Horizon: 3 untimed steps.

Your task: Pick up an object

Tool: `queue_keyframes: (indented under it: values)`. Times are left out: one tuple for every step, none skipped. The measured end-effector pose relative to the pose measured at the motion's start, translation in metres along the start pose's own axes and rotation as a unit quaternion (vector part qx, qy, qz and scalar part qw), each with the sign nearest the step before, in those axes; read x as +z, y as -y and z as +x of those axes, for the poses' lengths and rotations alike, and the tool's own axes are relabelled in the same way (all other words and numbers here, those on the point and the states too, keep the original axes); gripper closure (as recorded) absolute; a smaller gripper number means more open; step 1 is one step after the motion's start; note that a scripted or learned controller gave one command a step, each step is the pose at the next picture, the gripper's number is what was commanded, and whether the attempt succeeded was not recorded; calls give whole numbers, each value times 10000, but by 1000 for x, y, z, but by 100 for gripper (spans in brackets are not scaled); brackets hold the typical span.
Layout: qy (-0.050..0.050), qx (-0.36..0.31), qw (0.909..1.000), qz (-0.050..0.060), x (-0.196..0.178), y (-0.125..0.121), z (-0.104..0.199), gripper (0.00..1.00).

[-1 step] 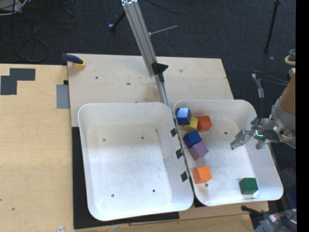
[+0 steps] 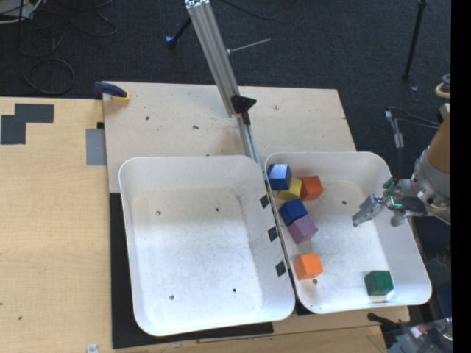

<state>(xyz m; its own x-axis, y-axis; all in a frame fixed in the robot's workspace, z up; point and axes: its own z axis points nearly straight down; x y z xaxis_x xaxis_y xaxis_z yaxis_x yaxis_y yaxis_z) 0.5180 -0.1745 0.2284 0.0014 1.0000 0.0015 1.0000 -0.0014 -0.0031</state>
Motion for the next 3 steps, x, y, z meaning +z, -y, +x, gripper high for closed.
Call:
queue_keyframes:
  values:
    - [-6, -6, 10000, 24, 47, -6, 6, 0]
    - [-9, -3, 10000, 36, 112, -2, 4, 0]
    - [-2, 0, 10000, -4, 136, -2, 5, 0]
